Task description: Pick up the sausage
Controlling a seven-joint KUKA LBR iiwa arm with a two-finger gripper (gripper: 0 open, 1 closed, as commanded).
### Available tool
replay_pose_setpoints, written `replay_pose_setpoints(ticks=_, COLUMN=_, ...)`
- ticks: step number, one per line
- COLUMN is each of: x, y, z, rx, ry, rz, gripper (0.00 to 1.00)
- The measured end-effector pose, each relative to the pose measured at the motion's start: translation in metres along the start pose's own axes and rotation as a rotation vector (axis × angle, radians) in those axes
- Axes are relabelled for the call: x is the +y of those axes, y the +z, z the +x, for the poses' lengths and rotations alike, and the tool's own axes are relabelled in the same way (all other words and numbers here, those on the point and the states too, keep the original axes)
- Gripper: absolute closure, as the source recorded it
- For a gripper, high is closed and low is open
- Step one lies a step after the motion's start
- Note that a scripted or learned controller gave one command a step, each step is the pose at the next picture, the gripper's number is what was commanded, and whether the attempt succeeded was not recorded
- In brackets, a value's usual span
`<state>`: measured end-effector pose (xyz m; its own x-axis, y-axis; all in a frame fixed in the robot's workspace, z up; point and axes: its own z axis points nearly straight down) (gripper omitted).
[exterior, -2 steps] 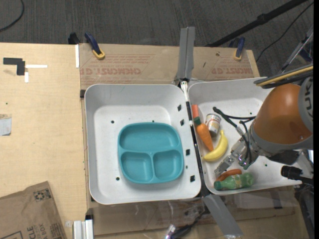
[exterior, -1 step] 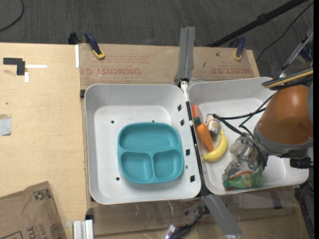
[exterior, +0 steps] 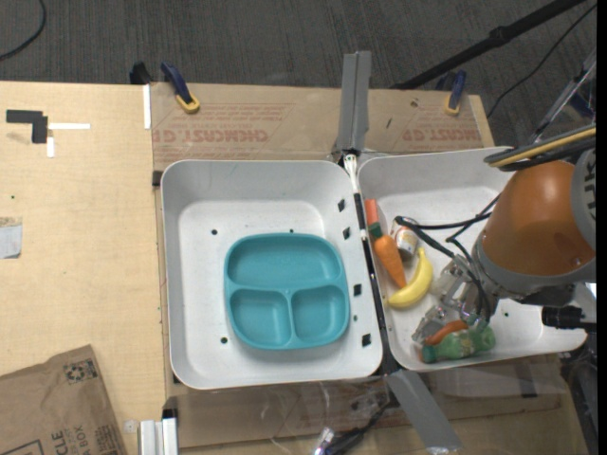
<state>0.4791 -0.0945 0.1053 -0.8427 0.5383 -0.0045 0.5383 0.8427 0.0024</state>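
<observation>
Gripper (exterior: 450,313) above curved yellow banana (exterior: 414,283)

A robotics lab: clamped cardboard (exterior: 256,121) bench, white bins (exterior: 190,197), loose cables (exterior: 446,230), tripod legs (exterior: 503,31).

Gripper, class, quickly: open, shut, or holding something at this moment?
Gripper: cannot be told; it is low in the right bin, beside the banana.

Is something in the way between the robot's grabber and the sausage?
I can't be sure. The gripper hangs low in the right bin, right over a small reddish-orange piece that may be the sausage, beside a green leafy toy. Nothing visible sits between them. The banana and carrot lie off to the side.
</observation>
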Motion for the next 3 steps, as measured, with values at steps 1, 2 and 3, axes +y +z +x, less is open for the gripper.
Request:
replay_pose_setpoints(ticks=1, x=0.000, y=-0.009, z=-0.001, rx=-0.002, ry=0.003, rz=-0.002, gripper=1.00)
replay_pose_setpoints(ticks=2, x=0.004, y=-0.086, z=0.002, rx=0.002, ry=0.031, rz=0.002, gripper=1.00)
replay_pose_setpoints(ticks=3, x=0.004, y=-0.086, z=0.002, rx=0.002, ry=0.032, rz=0.002, gripper=0.00)
